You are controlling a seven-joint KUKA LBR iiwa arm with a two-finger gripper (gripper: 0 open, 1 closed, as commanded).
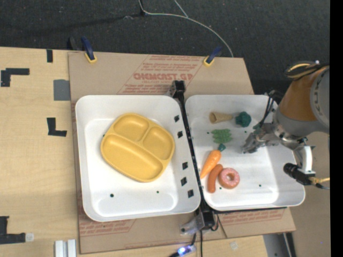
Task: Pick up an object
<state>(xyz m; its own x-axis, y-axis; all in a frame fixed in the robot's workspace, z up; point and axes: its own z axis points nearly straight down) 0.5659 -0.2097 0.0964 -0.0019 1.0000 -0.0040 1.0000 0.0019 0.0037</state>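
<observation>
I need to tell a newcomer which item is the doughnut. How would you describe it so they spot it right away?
Start at the right-hand shallow white bin, the one without the yellow divided plate. Go to its near left part, where the orange toy carrot and the red toy sausage lie. The pink toy doughnut sits just right of the sausage; it alone is a ring with a hole.

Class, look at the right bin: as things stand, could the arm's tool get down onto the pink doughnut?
Probably yes. The tool hangs over the right bin, with bare floor between it and the pink doughnut. Only the sausage touches the doughnut's left side, which could crowd one finger.
</observation>
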